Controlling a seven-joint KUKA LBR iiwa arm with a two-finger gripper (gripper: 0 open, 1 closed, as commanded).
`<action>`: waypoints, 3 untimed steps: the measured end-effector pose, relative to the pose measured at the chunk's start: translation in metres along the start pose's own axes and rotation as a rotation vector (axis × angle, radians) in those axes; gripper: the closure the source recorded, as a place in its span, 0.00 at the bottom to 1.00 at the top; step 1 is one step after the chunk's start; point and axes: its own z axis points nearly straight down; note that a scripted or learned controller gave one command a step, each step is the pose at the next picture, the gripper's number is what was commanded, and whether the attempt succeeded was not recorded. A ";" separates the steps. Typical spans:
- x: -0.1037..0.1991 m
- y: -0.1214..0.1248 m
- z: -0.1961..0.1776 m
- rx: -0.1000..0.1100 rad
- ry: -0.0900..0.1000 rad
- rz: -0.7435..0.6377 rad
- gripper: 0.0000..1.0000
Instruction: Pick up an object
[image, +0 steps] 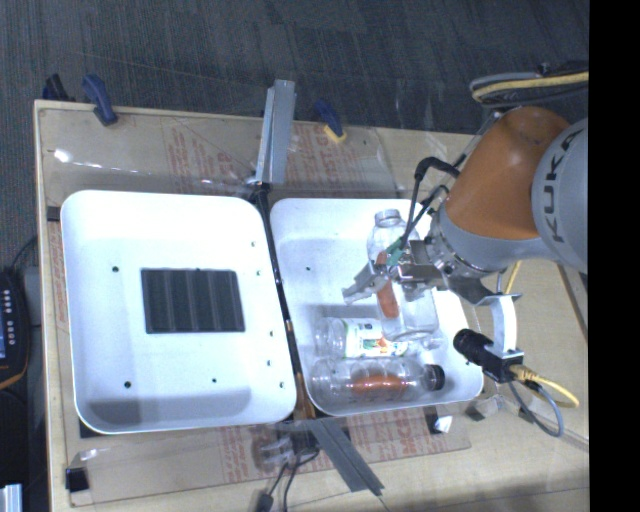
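Note:
My gripper (383, 280) hangs over the middle of the right bin (300, 250), under the grey and orange arm. Directly beneath it is a small orange-red object (388, 300); whether it is held is unclear. Behind the gripper a clear bottle (385, 232) is partly hidden by the wrist. A clear bottle with a white label (365, 343) lies on its side in front of the gripper. Nearer the front wall lies another clear bottle (372, 380) with red contents and a black cap. A clear container (424, 315) sits to the right of the orange-red object.
The left bin (100, 230) holds a dark ribbed rectangle (192, 300) on its floor. A metal divider post (274, 130) stands between the bins at the back. Blue clamps (100, 100) grip the bench's far edge. Cables (530, 385) trail at the right bin's front right corner.

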 end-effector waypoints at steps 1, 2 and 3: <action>-0.051 0.035 0.049 -0.002 -0.001 0.014 0.00; -0.069 0.068 0.072 -0.004 -0.001 -0.048 0.00; -0.075 0.082 0.077 -0.008 -0.002 -0.132 0.00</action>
